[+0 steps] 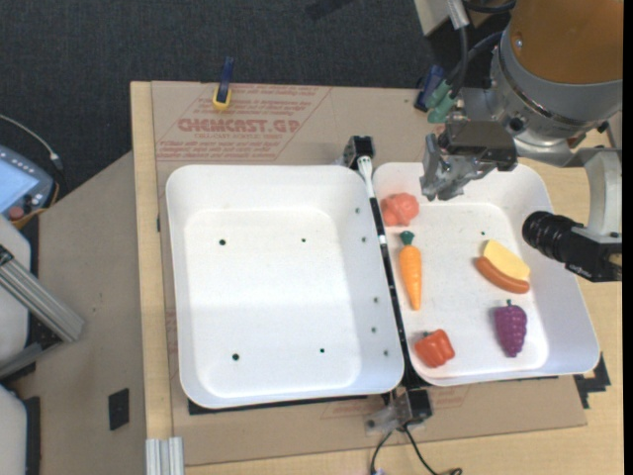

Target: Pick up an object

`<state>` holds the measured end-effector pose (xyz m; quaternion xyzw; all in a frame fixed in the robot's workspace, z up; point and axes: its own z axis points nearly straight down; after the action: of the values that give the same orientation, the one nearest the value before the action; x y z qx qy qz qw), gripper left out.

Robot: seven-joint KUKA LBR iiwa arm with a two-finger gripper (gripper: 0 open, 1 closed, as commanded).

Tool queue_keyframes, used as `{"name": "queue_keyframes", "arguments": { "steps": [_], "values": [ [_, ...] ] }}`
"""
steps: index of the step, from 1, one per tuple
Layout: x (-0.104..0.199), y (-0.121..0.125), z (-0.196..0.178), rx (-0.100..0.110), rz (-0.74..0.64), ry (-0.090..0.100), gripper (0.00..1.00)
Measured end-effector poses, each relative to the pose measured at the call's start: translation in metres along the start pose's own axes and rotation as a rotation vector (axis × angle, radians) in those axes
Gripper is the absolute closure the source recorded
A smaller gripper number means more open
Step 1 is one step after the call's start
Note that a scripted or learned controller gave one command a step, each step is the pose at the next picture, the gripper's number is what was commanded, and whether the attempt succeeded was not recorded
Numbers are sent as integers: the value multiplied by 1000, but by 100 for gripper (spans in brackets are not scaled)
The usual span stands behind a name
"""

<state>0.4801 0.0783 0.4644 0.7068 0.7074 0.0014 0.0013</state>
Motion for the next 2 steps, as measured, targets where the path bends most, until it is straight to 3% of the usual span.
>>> {"name": "queue_keyframes", "arguments": {
  "steps": [1, 2],
  "values": [
    [-5, -1, 50, 10, 2, -1, 100],
    [-5, -1, 48, 4, 2, 0, 0]
  ]
}}
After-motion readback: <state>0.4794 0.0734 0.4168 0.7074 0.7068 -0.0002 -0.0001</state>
